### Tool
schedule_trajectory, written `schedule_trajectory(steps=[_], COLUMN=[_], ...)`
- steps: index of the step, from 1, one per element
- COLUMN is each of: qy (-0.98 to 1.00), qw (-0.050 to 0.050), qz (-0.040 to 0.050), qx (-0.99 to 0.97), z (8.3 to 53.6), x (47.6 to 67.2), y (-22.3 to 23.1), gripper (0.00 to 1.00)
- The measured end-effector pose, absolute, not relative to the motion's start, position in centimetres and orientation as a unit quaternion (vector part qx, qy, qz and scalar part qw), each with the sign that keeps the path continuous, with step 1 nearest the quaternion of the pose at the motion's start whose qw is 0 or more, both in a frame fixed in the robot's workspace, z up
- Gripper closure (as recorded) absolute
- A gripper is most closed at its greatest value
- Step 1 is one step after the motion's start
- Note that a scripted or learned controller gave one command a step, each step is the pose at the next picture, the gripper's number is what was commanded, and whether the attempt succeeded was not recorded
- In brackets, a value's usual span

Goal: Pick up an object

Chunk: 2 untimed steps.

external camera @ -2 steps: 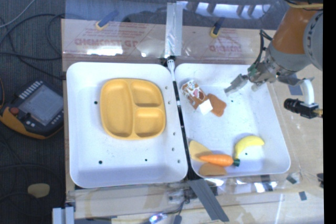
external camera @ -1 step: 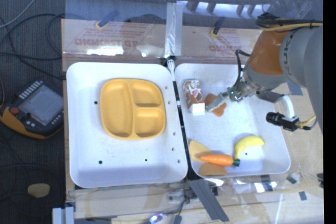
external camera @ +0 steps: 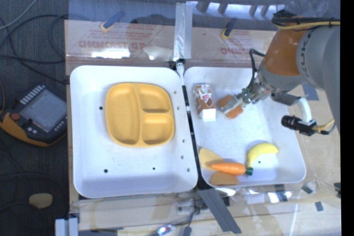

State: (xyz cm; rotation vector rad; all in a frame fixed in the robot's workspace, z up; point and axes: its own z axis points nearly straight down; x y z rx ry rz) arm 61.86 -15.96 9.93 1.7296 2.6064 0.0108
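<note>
**Desk:** What is the setting?

**Photographer:** A surface (external camera: 133,36) lined with brown cardboard and clear plastic sheeting stands on dark grey carpet, seen from above at a slant. Two shallow white bins sit side by side on it. The left white bin (external camera: 88,174) carries a yellow plastic plate with three compartments (external camera: 140,114). Black cables trail across the carpet, and a handheld control pendant with an orange rim and a grey screen (external camera: 34,114) lies at the far left.

**Desk:** And the arm?

**Photographer:** The grey arm with the orange band (external camera: 301,55) reaches in from the right over the right white bin (external camera: 287,152). Its hand (external camera: 242,99) is down in the upper middle of that bin.

**Desk:** Where is the object?

**Photographer:** A small orange-brown rounded piece (external camera: 229,106) lies directly at the tips of the hand, just to their left and touching or nearly so. Whether the fingers are apart or together, I cannot tell, nor whether they grip it.

**Desk:** Describe it.

**Photographer:** Two lumpy orange-brown lobes, matte, lying flat on the bin floor. Just left of it sit a small brown-and-red patterned packet (external camera: 203,96) and a white cube (external camera: 208,115). Near the front wall, well apart from the hand, are a yellow banana (external camera: 261,152), an orange carrot with a green end (external camera: 231,168) and a pale yellow wedge (external camera: 208,156).
</note>
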Motion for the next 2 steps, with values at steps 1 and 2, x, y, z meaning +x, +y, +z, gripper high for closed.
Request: schedule_trajectory(steps=[1,2], qy=[0.778,0.743], qw=[0.005,0.0], qz=[0.0027,-0.0009], qx=[0.628,0.669], z=[8.9,20.0], x=[64.0,63.8], y=[-20.3,-13.3], gripper=[1.0,1.0])
